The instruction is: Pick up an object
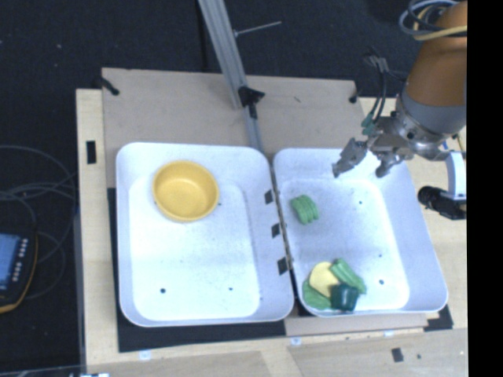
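Observation:
A small green ridged object (304,209) lies in the right bin (397,234) near its left wall. A cluster of toys sits at that bin's front: a yellow piece (321,276), a light green piece (346,274) and a dark green block (343,297). My gripper (365,162) hangs over the back of the right bin, open, its two fingers spread with nothing between them. It is up and to the right of the ridged object, well apart from it.
A yellow bowl (185,190) stands at the back left of the left bin (196,289). A grey metal post (225,42) rises behind the bins. A black divider with clips (277,230) runs between the bins.

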